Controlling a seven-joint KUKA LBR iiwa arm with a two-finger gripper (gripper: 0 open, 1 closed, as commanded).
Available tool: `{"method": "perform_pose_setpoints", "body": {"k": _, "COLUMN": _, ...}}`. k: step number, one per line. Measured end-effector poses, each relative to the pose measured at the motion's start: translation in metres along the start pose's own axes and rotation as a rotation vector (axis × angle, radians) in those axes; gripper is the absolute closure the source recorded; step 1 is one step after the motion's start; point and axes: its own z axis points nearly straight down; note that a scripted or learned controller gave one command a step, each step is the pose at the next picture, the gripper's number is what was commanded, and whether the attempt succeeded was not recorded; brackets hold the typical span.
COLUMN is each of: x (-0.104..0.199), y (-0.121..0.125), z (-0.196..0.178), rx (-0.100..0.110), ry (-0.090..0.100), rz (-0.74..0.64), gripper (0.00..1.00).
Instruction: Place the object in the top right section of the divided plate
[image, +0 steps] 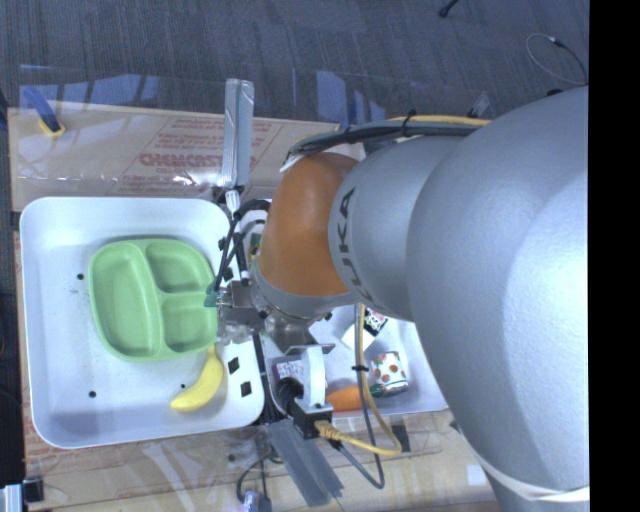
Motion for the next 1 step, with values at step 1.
{"method": "perform_pose_setpoints", "body": {"k": 1, "x": -0.0729, "y": 0.0116, "z": -0.0233, "rx": -0.008, "ry": 0.001, "rz": -0.091, "gripper": 1.00}}
